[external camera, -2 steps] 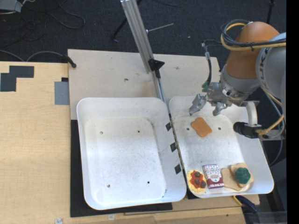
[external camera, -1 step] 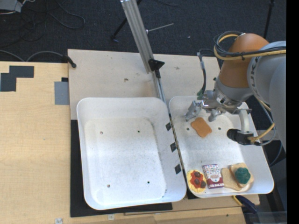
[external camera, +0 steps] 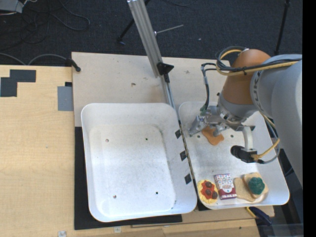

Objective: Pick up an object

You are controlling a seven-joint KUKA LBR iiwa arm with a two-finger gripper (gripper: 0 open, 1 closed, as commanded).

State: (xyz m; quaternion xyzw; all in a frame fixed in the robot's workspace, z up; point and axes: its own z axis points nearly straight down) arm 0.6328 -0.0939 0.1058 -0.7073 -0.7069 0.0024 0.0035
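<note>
The fingers (external camera: 213,128) sit over an orange piece (external camera: 215,138) (toast, perhaps) in the right bin (external camera: 197,157).

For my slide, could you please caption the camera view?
Grey arm's gripper lowered over an orange-brown piece in the right bin, toy food along its near edge.

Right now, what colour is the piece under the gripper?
Orange-brown piece, right bin, camera view.
</note>
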